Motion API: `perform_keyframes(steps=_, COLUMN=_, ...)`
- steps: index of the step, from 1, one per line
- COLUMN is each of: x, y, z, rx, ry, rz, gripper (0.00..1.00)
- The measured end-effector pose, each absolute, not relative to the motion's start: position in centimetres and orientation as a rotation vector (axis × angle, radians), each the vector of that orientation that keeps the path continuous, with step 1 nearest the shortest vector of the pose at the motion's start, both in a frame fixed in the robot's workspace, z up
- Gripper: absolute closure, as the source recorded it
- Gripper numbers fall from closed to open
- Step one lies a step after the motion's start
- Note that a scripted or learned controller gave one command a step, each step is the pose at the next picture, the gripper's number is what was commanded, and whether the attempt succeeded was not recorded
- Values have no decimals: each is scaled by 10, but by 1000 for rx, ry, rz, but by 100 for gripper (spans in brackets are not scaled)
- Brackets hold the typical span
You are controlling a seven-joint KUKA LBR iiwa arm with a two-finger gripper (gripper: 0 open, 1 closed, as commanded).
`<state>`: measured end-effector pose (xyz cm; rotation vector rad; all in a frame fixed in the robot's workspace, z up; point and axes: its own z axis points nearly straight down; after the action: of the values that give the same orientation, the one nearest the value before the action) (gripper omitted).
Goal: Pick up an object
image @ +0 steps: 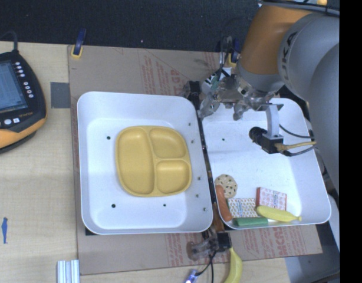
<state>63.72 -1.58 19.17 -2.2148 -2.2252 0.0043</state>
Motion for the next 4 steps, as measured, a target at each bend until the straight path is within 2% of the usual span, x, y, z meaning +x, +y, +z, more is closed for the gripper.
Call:
perform_keyframes(steps=1, x=637, y=-16, z=202, rx=-2211, ry=-2226, rz=6, gripper=100)
perform_keyframes(steps=2, x=588, y=-63, z=192, rx=-2215, ry=-2225, rz=9, gripper=100)
perform_keyframes(steps=3, x=570, y=-141, z=114, rx=-2215, ry=-2223, rz=10, gripper=100)
perform_keyframes(steps=4, x=514, y=-154, z=91, rx=-2213, ry=-2225, rz=5, gripper=100)
